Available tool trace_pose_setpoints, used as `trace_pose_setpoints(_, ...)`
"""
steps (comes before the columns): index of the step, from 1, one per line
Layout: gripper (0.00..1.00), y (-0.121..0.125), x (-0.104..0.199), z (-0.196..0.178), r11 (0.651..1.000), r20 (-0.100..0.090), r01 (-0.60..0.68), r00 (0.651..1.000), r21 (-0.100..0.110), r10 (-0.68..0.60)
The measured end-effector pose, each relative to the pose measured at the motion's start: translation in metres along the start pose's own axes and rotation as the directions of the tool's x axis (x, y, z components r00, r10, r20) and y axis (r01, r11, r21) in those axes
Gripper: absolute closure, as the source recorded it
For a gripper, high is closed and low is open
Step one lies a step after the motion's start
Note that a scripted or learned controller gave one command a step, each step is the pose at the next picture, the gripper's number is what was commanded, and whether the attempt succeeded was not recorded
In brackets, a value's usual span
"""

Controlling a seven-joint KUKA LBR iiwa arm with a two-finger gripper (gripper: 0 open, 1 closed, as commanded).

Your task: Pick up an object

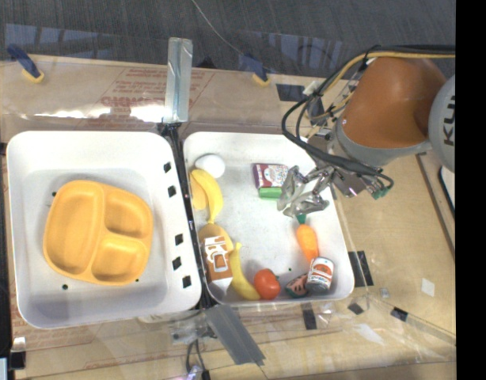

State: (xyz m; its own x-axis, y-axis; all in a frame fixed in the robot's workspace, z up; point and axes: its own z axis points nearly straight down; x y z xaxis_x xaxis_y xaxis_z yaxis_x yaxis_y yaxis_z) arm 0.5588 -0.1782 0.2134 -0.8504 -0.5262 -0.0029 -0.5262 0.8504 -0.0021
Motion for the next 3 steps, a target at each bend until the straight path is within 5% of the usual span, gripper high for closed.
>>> trace_pose_setpoints(1,0.00,0.000,0.000,0.000,1.000,-0.001,0.000,1.000,0.000,0.000)
trace_pose_setpoints(2,0.00,0.002,0.033,0.118,0.987,-0.005,0.163,0.987,-0.011,-0.163)
trace_pose_setpoints(3,1.00,0.001,0.029,0.105,0.986,0.000,0.169,0.986,-0.003,-0.169)
